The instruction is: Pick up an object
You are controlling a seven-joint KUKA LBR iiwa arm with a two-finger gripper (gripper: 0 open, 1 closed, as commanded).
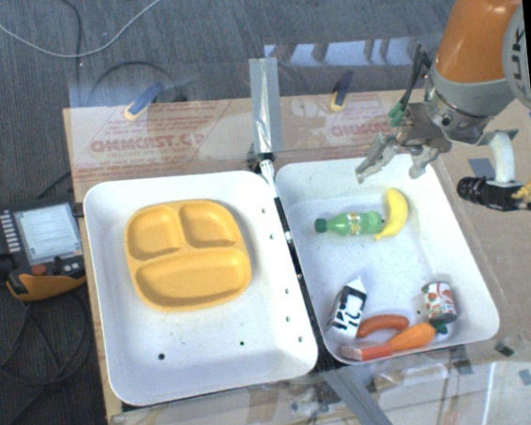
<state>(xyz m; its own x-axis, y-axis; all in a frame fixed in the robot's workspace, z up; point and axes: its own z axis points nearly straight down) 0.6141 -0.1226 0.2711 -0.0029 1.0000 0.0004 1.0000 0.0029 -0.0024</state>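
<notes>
Banana [396, 212] lay in the right bin [456, 234], in its upper half, touching the capped end of a green bottle [350, 223] that stretched out to the left of it. From the camera view, the gripper [394, 157] hung just above and slightly behind the fruit, so the banana sat almost straight below the fingers, a little toward the near side of the bin. Its long axis ran roughly up and down the frame with a gentle curve, while the bottle's axis ran across, nearly at a right angle to it. The two fingers were spread apart with nothing between them; the hand was released and carried no object. A descent would, by my judgement, call for a small shift toward the viewer and a wrist turn so the fingers straddle the banana's narrow width rather than its length; the bottle pressing against it could be nudged or caught as well.

Further down the same bin, well apart from the gripper, lay a small black-and-white carton [348, 309], a sausage [383, 324], a carrot [402, 340] and a small can [438, 300], crowded near the front rim. The left bin [121, 363] held a yellow divided tray [191, 253].

The arm's upper part was cut off at the frame's top right. The fingertips were small and partly confused with the wrist hardware, so their exact height above the banana could not be read.
</notes>
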